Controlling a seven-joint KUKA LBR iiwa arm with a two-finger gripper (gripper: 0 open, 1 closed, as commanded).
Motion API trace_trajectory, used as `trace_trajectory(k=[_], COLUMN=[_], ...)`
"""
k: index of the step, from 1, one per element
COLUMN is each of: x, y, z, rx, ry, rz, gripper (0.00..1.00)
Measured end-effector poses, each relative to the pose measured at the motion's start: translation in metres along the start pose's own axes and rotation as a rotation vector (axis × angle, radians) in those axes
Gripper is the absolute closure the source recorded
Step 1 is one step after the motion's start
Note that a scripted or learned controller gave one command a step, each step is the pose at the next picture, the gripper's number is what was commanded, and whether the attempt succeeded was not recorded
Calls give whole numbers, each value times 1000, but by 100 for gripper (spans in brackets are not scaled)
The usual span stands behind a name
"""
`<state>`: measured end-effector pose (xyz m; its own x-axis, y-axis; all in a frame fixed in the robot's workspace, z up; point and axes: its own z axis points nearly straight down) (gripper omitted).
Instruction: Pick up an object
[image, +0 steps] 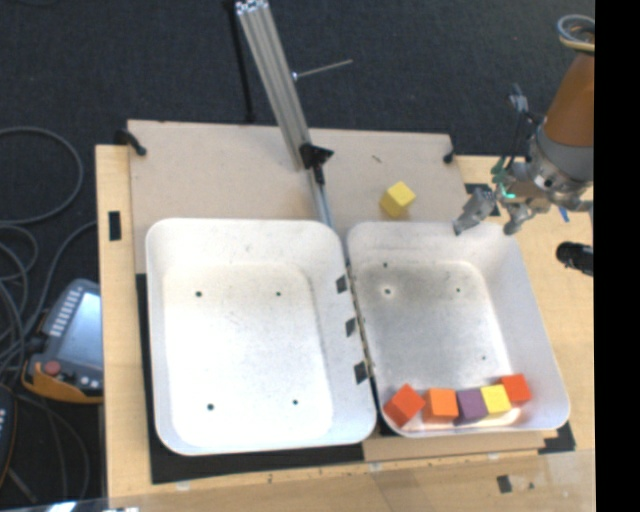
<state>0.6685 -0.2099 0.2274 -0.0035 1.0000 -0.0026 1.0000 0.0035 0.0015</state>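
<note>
1. The left bin (250, 330) is a shallow white tray with rounded corners, its floor speckled with dark scuffs and a few small holes.
2. A ribbed metal pole (280, 90) slants down from the top of the view to the gap between the two bins.
3. On the bare cardboard-coloured table (230, 170), just behind the right bin's far rim, sits a small yellow cube (397, 199), tilted slightly. It lies to the left of the claw, near it but apart, outside both bins.
4. The right bin (440, 310) matches the left one: white, shallow, scuffed grey in the middle.
5. Along its near wall runs a row of small blocks, touching or nearly so: a red-orange cube (405, 403) turned at an angle, an orange cube (442, 402), a purple cube (470, 404), a yellow block (496, 400) and a red cube (516, 389). They are matte and sharp-edged, and lie well apart from the claw, at the opposite end of the bin.
6. The claw (492, 214) hangs over the right bin's far right corner, its two grey fingers spread apart with nothing between them.
</note>
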Motion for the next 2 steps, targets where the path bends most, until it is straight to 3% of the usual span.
trace_trajectory(k=[1, 2], x=[32, 72], y=[-52, -111], z=[-8, -41], rx=[2, -1], ry=[2, 3], rz=[4, -2], gripper=[0, 0])
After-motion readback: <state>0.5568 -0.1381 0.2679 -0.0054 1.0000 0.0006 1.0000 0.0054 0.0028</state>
